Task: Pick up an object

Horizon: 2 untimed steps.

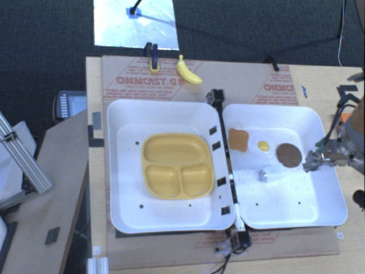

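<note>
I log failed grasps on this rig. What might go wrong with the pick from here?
The gripper sits over the right bin's right wall, so it might clip the rim descending. The brown disc, fried egg and toast lie flat and close together; fingers may slide over them or nudge a neighbour.

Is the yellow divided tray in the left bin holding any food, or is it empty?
Empty. The yellow divided tray lies flat in the left bin, and all three compartments show only bare yellow plastic.
</note>
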Tool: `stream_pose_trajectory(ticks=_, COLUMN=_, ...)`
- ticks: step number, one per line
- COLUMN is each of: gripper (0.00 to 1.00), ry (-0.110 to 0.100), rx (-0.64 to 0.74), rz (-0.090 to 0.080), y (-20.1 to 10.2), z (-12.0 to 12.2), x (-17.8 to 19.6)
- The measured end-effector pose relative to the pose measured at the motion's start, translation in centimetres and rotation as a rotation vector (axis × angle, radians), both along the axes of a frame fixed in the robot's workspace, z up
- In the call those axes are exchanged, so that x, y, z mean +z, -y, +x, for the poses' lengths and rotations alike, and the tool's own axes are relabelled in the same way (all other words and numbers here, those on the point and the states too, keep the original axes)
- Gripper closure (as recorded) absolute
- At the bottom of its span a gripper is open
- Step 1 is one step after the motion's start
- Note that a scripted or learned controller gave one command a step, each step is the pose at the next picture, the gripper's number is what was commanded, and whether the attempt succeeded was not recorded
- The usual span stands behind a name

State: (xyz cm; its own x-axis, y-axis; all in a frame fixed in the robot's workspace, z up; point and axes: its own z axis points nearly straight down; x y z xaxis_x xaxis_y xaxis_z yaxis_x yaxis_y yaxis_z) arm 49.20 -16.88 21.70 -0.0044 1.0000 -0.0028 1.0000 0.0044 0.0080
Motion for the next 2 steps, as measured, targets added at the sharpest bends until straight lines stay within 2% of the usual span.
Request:
stream_pose_trajectory(ticks=1, gripper=1.00, ry=-0.006, rx=0.004, rz=0.004, y=-5.0, z=-0.4, x=0.4)
stream_pose_trajectory(ticks=2, gripper=1.00, ry=-0.006, rx=0.007, rz=0.005, y=-10.9, z=1.1, x=0.0)
